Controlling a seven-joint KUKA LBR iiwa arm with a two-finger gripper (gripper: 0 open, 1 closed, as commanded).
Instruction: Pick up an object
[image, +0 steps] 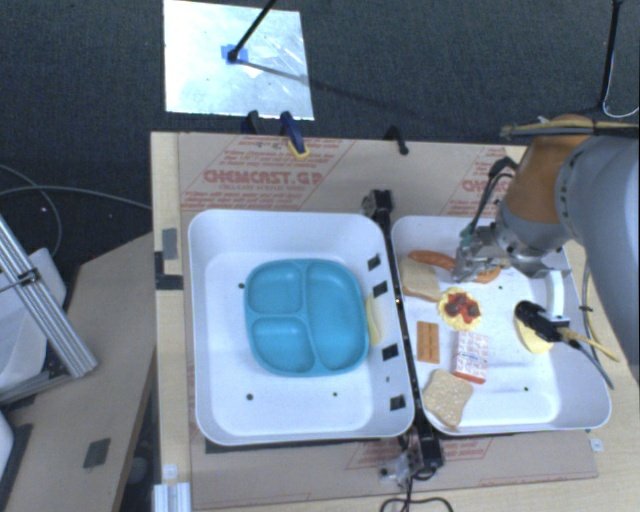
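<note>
The right bin (575, 400) holds several toy foods. An orange sausage (430, 260) lies at its far left, with a pale bread slice (421, 286) just in front of it. My gripper (467, 264) hangs low over the far part of this bin, at the sausage's right end and right behind a round red and yellow pizza piece (461, 308). A small orange piece (489, 275) shows just right of the gripper. Nearer the front lie an orange wafer (427, 342), a white and red packet (472, 355) and a toast slice (448, 397).
The left bin (215, 260) holds a blue divided plate (305, 316), with a thin yellow item (375, 320) against the plate's right edge. A black divider (392, 300) runs between the bins. My grey arm (590, 200) covers the right bin's far right corner.
</note>
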